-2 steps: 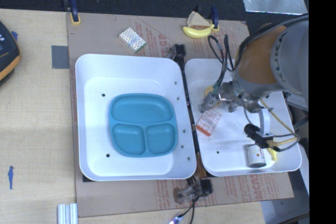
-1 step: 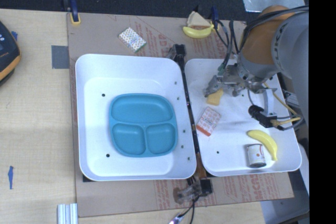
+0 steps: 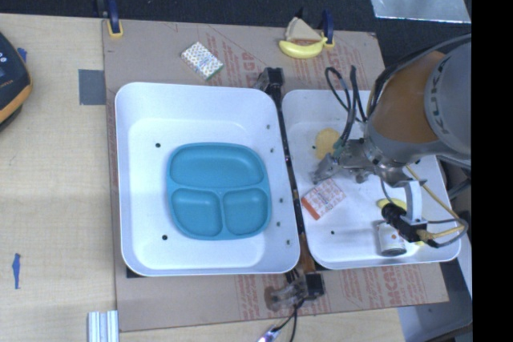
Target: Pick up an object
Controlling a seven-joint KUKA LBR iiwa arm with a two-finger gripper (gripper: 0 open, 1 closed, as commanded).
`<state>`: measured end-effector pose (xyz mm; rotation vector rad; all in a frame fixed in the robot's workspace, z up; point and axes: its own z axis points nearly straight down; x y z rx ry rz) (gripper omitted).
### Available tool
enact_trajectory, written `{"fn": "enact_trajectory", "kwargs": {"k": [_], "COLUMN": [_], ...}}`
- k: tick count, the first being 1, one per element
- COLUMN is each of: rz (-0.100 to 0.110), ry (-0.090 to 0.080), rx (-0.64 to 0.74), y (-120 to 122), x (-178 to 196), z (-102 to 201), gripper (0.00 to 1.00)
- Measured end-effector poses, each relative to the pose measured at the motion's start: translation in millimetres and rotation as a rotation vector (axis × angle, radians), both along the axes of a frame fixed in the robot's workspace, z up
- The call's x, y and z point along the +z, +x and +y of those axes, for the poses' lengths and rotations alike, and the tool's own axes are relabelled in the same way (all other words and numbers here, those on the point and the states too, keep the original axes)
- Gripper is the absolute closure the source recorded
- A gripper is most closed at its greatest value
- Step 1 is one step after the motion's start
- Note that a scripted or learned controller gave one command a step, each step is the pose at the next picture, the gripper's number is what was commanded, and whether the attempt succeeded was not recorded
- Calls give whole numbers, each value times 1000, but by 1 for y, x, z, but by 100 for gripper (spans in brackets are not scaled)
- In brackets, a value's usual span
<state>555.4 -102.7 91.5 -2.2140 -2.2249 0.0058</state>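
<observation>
**Q:** So, what fills the bench, biggest first?

**A:** Two shallow white plastic bins, smooth with rounded corners, sit side by side on printed brown cardboard. The left bin [image 3: 128,172] holds one matte blue tray [image 3: 218,190] moulded into three compartments. Over the right bin [image 3: 321,248] curves the grey arm [image 3: 421,112] with its orange band.

**Q:** And the gripper?

**A:** The gripper [image 3: 333,164] hangs low in the right bin; whether it is open or closed cannot be told.

**Q:** What could be picked up?

**A:** Just below it lies one flat white packet [image 3: 322,199] with red print too small to read. Beside it sits one pale yellow rounded piece [image 3: 325,142]. Smallest, one metallic cylinder [image 3: 391,239] lies near the bin's lower right corner.
</observation>
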Motion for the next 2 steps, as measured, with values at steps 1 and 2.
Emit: {"fn": "enact_trajectory", "kwargs": {"k": [1,2], "rz": [-3,-1], "ry": [0,0], "rx": [-2,0], "y": [80,80], "x": [1,11], "z": [-4,-5], "gripper": [0,100]}}
